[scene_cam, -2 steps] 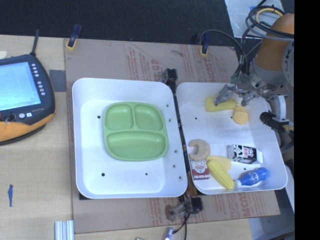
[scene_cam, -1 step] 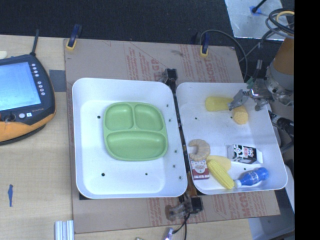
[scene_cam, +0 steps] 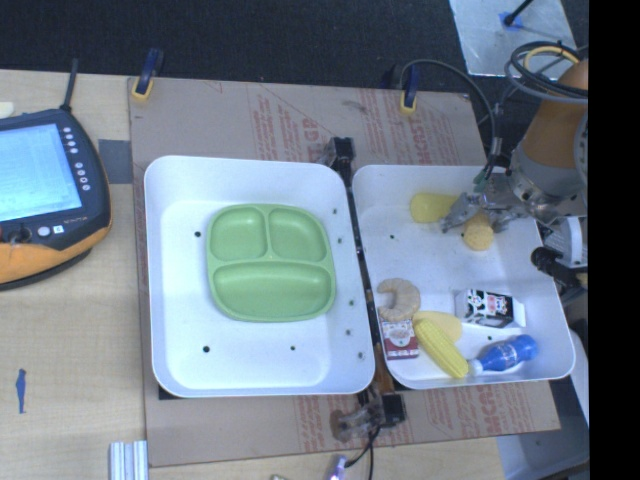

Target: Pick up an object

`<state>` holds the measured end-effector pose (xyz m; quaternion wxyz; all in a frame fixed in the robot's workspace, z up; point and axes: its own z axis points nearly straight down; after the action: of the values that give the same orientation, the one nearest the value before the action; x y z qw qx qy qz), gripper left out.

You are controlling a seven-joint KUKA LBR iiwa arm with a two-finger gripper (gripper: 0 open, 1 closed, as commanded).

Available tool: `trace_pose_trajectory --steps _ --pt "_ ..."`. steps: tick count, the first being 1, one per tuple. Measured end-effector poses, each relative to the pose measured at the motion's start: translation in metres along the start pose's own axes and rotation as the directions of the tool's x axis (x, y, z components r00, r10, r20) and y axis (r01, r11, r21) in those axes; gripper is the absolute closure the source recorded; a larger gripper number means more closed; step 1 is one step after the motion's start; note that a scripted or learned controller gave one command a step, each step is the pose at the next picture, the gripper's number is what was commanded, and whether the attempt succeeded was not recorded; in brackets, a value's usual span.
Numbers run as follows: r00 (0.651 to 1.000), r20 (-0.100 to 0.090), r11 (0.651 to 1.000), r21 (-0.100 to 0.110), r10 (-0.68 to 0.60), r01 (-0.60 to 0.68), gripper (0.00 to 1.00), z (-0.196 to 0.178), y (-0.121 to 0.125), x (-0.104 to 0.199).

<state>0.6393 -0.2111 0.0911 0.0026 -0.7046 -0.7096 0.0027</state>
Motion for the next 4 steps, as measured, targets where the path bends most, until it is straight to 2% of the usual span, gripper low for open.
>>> trace_pose_trajectory --steps 1,2,3,4 --pt "1.000 0.001 1.000 0.000 -0.003 0.003 1.00 -0.012 0.001 -0.001" --pt "1.000 0.001 1.000 -0.004 0.002 -0.002 1.00 -0.042 -0.040 -0.001" --pt "1.000 0.001 1.000 -0.007 0.002 -0.002 1.00 -0.165 -0.012 0.043" --pt "1.000 0.000 1.000 -0.003 0.001 -0.001 1.00 -0.174 -0.013 0.043"
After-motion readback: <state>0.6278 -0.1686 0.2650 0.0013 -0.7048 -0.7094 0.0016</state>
